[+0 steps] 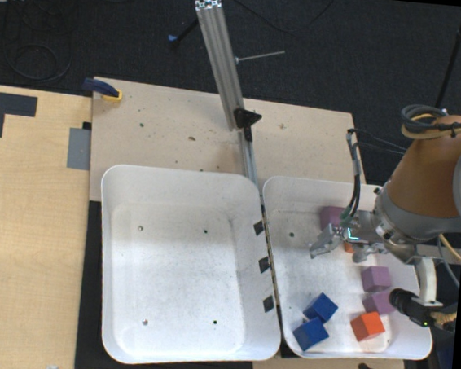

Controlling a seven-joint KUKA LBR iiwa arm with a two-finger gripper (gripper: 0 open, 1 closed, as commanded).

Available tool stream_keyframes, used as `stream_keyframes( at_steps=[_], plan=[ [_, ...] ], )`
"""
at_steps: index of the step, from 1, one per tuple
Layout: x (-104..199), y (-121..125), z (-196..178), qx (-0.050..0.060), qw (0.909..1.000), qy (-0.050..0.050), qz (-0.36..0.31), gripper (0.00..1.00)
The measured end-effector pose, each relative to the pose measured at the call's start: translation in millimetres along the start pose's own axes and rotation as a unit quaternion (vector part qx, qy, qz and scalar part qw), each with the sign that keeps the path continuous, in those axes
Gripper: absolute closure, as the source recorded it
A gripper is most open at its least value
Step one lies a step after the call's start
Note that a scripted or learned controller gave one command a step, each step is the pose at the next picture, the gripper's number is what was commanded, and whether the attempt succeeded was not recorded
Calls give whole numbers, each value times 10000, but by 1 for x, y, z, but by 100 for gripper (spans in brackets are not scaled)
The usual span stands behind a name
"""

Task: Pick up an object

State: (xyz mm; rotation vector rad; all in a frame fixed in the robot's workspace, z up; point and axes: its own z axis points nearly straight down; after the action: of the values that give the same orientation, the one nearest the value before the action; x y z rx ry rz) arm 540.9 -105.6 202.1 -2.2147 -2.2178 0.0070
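Now, gripper [333, 241]: low over the right bin [295, 196], near its upper middle, reaching in from the right under the grey wrist and orange band.
Jaws: cannot tell whether open or closed; grey metal parts blur together there.
Nearest object: purple block [330, 216], just above and touching or nearly touching the gripper tip, partly hidden by a dark cable; cannot tell whether between the jaws.
Small orange piece [348, 247]: peeking out right under the gripper body, mostly hidden.
Second purple block [376, 278]: below and right of the gripper, apart from it.
Third purple block [380, 302]: just beneath the second, near touching.
Orange cube [368, 325]: near the bin's lower right corner.
Blue blocks [321, 307] [311, 333]: two, close together, lower middle of the same bin, well apart from the gripper.
Left bin [116, 182]: white, speckled with small dark marks.
In the way: cable and wrist body covering the gripper's surroundings.
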Motion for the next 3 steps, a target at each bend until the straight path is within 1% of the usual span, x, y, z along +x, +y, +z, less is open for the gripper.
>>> stream_keyframes(
  at_steps=[1, 2, 3],
  plan=[
    [-1, 1, -2, -26, 10000, -4, 25, 0],
    [-2, -2, 62, 12, 10000, 0, 11, 0],
    [-1, -1, 111, -34, 10000, -5, 15, 0]
  ],
)
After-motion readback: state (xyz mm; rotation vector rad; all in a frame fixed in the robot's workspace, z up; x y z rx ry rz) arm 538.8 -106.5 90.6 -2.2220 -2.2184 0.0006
